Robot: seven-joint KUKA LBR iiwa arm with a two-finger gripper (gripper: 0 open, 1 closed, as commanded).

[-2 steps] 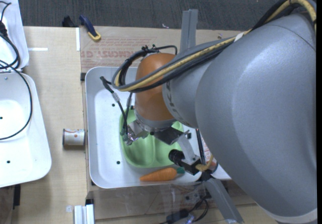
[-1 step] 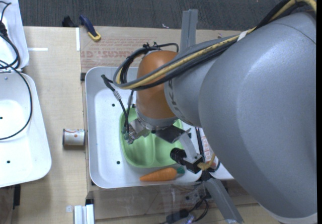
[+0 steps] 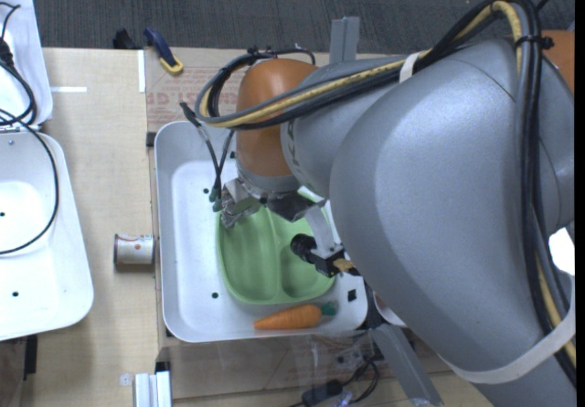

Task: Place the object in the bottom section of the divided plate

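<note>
— Fingers tucked beneath the wrist; wide or narrow, impossible to tell. No sign of anything clamped between them.

— And the gripper (image 3: pixel 239 208) as a whole?

— Hanging low over the upper left rim of the green divided plate (image 3: pixel 265 254). Touching it or just clear of it, hard to say.

— Where to look for the task's thing?

— Probably the carrot (image 3: pixel 288 317). Lying on its side on the floor of the white bin (image 3: pixel 174 240), just beside the plate's lower rim, outside every compartment. Not placed yet, then.

— Why so far from the gripper?

— Judging only from the layout: either heading for a pick or parked after a miss. Well apart from the carrot either way, with the whole plate between.

— Why the plate at that spot?

— Flat in the middle of the bin, sections facing up, ready to receive. Right side partly covered by the arm (image 3: pixel 439 195), so the dividers hard to trace there.

— Further out?

— Orange band (image 3: pixel 270 112) straight above the wrist, black and yellow cables (image 3: pixel 219 112) looping round it. Other bin (image 3: pixel 55 305) to the left, with a small metal cylinder (image 3: pixel 134 250) on the bench (image 3: pixel 101 122) between the two.
</note>
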